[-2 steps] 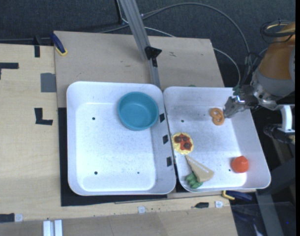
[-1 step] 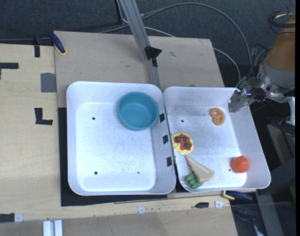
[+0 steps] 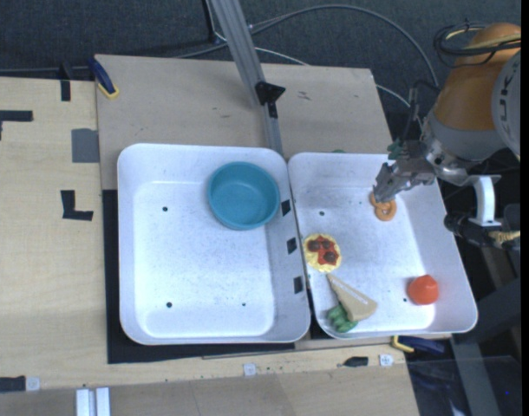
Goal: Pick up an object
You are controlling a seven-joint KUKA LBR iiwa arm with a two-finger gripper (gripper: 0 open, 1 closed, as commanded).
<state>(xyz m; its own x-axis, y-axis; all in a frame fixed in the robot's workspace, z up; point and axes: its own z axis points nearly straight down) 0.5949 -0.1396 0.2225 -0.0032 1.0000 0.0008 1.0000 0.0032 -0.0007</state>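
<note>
Over the right-hand shallow white plastic bin [image 3: 438,232], the grey two-finger gripper [image 3: 388,196] hangs from the arm's wrist, with the orange band [image 3: 473,94] of the arm above it toward the upper right. Its tips sit directly on top of a small round orange-brown piece [image 3: 385,210] that lies on the bin floor near the upper middle of that bin. Whether the fingers are spread, closed, or clasping that piece cannot be told from this slanted view, since the gripper body hides the tips.

Lower in the same bin, close to its left wall, lies a small round yellow toy pizza with red and dark toppings [image 3: 322,251]. Just below it rests a pale tan wedge-shaped piece [image 3: 352,300], its lower end touching a small green leafy toy [image 3: 338,321] at the bin's bottom edge. A red-orange rounded toy [image 3: 423,289] sits near the lower right corner, well apart from the others.

Across the divide, the left-hand shallow white bin [image 3: 160,276] holds a round blue plastic bowl [image 3: 243,195] in its upper right corner, standing upright. A grey metal pole [image 3: 238,37] slants down from the top of the view toward the seam between the two bins.
</note>
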